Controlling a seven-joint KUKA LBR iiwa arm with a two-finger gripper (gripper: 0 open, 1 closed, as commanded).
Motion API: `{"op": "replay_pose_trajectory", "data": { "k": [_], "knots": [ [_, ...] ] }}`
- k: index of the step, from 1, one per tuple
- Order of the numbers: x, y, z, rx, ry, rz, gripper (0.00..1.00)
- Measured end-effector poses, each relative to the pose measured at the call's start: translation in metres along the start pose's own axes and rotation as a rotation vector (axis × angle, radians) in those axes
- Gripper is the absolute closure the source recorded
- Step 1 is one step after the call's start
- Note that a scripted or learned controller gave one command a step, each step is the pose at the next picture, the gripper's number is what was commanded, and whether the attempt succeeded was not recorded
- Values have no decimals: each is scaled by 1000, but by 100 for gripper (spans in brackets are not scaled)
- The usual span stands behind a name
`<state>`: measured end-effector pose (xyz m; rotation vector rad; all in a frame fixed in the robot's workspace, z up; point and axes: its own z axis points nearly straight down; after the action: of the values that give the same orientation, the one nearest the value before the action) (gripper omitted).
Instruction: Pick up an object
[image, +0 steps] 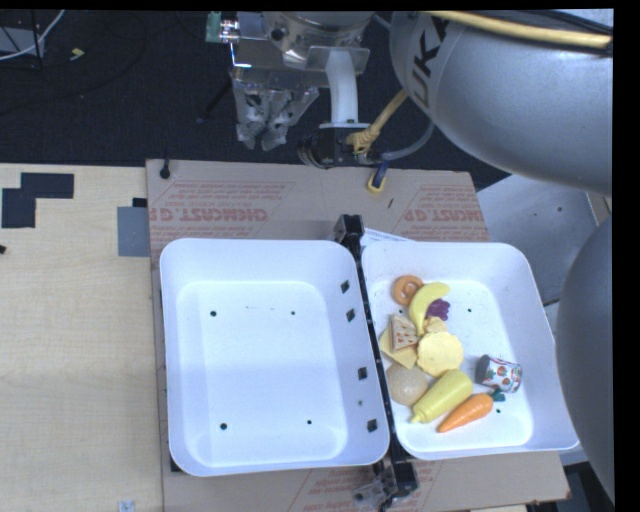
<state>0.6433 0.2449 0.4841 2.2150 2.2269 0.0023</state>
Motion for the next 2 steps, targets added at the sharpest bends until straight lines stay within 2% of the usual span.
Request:
{"op": "replay_pose_trajectory", "data": {
  "k": [1,2],
  "knots": [
    [0,0,-49,1,0,-1,100],
    [-2,-1,48,16,-6,7,100]
  ]
}}
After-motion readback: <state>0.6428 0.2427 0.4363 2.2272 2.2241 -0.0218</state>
